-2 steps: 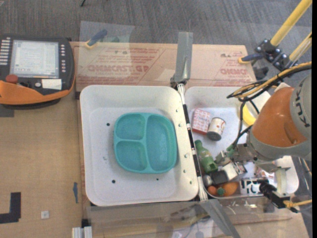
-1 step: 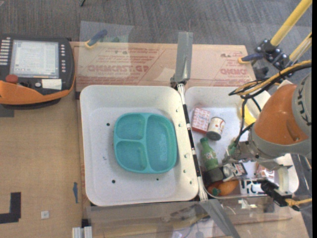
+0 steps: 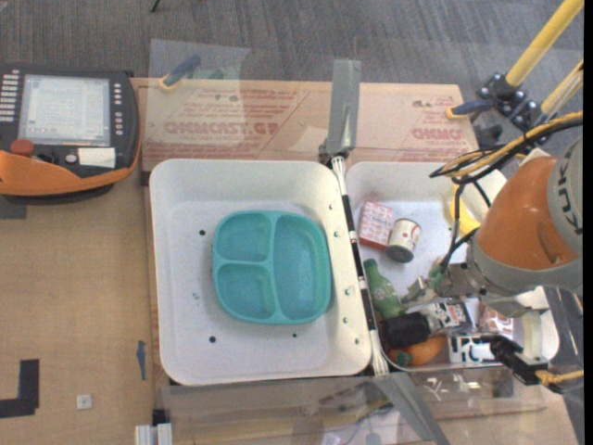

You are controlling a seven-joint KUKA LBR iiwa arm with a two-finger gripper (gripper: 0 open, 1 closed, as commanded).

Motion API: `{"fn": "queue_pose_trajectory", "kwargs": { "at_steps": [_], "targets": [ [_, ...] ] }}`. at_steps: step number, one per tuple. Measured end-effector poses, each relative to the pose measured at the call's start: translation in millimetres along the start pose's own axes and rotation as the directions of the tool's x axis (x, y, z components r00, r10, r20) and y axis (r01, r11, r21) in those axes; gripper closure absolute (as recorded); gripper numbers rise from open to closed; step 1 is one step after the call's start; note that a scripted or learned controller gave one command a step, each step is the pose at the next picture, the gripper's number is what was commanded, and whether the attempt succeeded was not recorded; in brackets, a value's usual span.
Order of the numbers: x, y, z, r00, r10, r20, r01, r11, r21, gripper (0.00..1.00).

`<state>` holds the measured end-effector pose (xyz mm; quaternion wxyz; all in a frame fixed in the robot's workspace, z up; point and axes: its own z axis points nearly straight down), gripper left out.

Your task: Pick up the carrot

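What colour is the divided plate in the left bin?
Teal: the divided plate shows plainly in the camera view, lying flat in the left bin.

Two white bins: left bin (image 3: 176, 276) with small dark dots on its floor, right bin (image 3: 422, 179) plain white. Teal divided plate (image 3: 273, 267) in the left bin, one even colour, no pattern. In the right bin, an orange carrot (image 3: 424, 350) near the front edge, a green bottle (image 3: 380, 288), a red-and-white patterned packet (image 3: 375, 225), a small can (image 3: 403, 239) with white lid and dark side. Grey arm (image 3: 519, 248) with broad orange band, at right. Brown cardboard-coloured counter (image 3: 74, 295). Far left, a pendant (image 3: 65, 133) in grey and orange with pale screen. Yellow rods (image 3: 551, 31) at far right.
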<state>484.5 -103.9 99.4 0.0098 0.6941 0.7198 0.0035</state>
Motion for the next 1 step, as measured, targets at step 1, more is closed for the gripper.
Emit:
{"fn": "queue_pose_trajectory", "kwargs": {
  "at_steps": [1],
  "targets": [
    [12.0, 61.6, -84.4, 0.999, 0.053, -0.008, -0.053, 0.998, 0.018, 0.00]
  ]
}}
